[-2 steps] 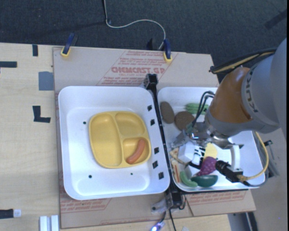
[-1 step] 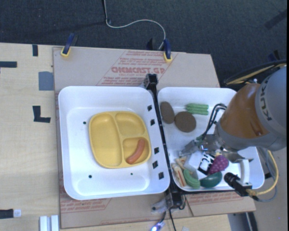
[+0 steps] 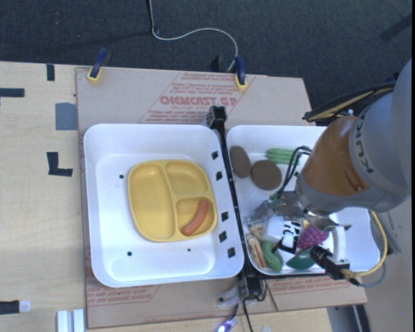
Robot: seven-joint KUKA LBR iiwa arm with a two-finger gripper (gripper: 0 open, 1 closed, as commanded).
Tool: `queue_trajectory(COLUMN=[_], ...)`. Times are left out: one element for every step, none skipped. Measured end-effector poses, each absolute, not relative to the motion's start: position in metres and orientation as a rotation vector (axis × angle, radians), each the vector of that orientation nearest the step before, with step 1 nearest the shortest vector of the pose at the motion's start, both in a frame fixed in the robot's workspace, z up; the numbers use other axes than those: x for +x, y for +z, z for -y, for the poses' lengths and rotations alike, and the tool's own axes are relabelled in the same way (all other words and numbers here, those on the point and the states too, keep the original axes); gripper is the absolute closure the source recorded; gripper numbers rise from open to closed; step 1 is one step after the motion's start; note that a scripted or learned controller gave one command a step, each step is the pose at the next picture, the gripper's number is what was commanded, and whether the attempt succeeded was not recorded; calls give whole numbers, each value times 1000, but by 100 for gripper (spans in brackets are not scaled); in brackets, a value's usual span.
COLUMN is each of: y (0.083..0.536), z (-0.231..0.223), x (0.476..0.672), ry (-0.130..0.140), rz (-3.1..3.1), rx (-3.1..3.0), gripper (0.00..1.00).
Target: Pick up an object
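My gripper [image 3: 288, 232] hangs low over the front of the right bin [image 3: 360, 235], under the grey arm with its orange band [image 3: 335, 161]. A purple bunch of grapes [image 3: 311, 237] lies right beside it. Green pieces [image 3: 271, 254] and a dark green one [image 3: 301, 261] lie just in front of it. Two brown oval items [image 3: 240, 161] [image 3: 266, 174] and a green vegetable [image 3: 282, 155] sit at the back of this bin. The arm hides part of the bin floor.
The left bin [image 3: 104, 185] holds a yellow divided plate [image 3: 155, 199] with a sausage [image 3: 197, 217] in its front right compartment. A black divider [image 3: 225, 185] runs between the bins. Clamps and a cable lie at the cardboard's far edge.
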State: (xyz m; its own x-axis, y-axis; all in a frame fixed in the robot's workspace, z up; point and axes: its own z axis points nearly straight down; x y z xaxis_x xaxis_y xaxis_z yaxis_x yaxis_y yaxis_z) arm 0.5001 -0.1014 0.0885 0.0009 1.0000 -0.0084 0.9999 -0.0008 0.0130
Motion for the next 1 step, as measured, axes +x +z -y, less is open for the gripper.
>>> queue_trajectory(y=[85], z=[105], x=[564], ry=[1], rz=[-2223], rx=[2218], gripper=[0])
